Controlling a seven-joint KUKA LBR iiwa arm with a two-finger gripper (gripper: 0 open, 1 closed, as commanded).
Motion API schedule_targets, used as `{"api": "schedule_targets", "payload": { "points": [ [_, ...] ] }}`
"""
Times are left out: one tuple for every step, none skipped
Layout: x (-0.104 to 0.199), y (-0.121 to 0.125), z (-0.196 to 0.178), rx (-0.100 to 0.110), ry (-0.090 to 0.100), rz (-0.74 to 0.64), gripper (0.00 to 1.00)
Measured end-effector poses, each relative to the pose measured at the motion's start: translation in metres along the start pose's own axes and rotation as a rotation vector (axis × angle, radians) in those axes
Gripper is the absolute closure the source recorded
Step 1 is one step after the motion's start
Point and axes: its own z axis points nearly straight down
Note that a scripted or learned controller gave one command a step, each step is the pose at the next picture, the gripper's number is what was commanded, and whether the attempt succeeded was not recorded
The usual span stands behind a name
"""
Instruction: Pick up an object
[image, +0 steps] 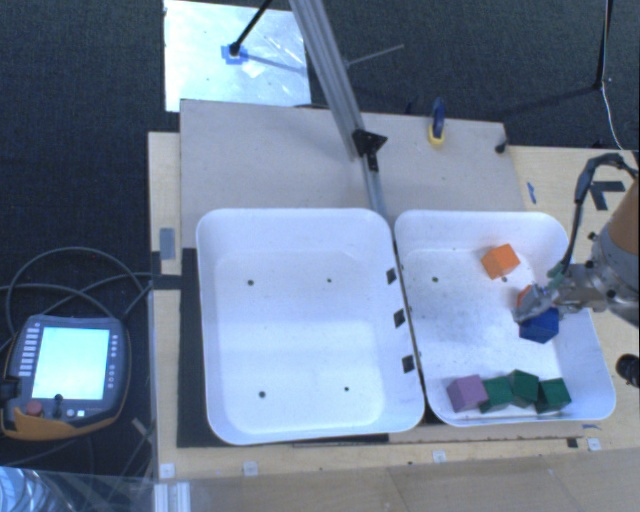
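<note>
The right bin serves as the landmark here, and the arm reaches over its right wall. The step in hand looks like the grab itself: the gripper sits low inside that bin, right at the blue block, which lies near the bin's right wall, about midway down. Whether the block is truly between the fingers, or the fingers wide or narrow, I cannot tell; they blur into the block. The next move calls for a firm close and a straight lift.

The left bin touches the right bin's left wall. Inside the right bin, an orange block lies just above the gripper, close enough to be knocked. A purple block and green blocks crowd the lower wall, well clear.
</note>
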Motion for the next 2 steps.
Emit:
{"api": "schedule_targets", "payload": {
  "points": [
    [0.056, 0.014, 0.007, 0.002, 0.001, 0.000, 1.00],
    [0.118, 0.019, -0.002, 0.001, 0.001, -0.002, 1.00]
  ]
}}
